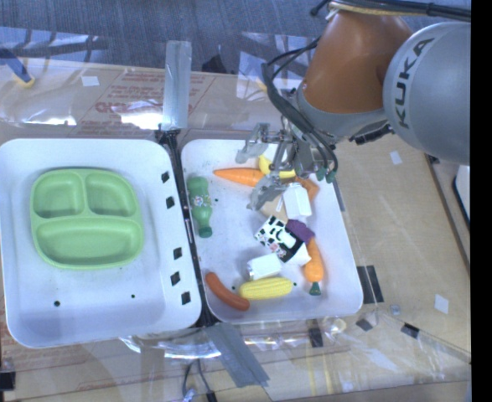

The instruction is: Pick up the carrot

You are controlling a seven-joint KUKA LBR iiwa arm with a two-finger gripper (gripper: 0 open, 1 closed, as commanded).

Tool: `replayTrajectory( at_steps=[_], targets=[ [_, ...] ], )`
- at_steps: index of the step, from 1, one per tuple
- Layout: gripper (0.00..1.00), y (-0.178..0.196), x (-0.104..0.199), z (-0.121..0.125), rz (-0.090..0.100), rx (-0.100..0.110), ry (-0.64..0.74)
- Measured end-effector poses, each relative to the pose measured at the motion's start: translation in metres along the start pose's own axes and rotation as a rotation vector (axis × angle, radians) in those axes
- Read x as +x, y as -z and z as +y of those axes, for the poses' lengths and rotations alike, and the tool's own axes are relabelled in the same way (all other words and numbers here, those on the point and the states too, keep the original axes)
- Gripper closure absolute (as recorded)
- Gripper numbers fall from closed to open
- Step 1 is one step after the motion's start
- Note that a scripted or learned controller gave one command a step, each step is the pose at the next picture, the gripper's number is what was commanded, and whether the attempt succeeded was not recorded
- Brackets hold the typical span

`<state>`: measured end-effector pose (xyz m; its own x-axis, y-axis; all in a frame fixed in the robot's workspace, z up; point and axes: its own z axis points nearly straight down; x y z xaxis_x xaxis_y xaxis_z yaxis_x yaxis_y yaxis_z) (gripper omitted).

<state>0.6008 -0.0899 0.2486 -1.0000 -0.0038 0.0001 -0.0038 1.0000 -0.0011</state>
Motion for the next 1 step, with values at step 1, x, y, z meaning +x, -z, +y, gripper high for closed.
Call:
replayTrajectory(
  at_steps=[1],
  targets=[
    [0.00, -0.0643, -0.0165, -0.0527, 0.005, -0.001, -0.181]
  ],
)
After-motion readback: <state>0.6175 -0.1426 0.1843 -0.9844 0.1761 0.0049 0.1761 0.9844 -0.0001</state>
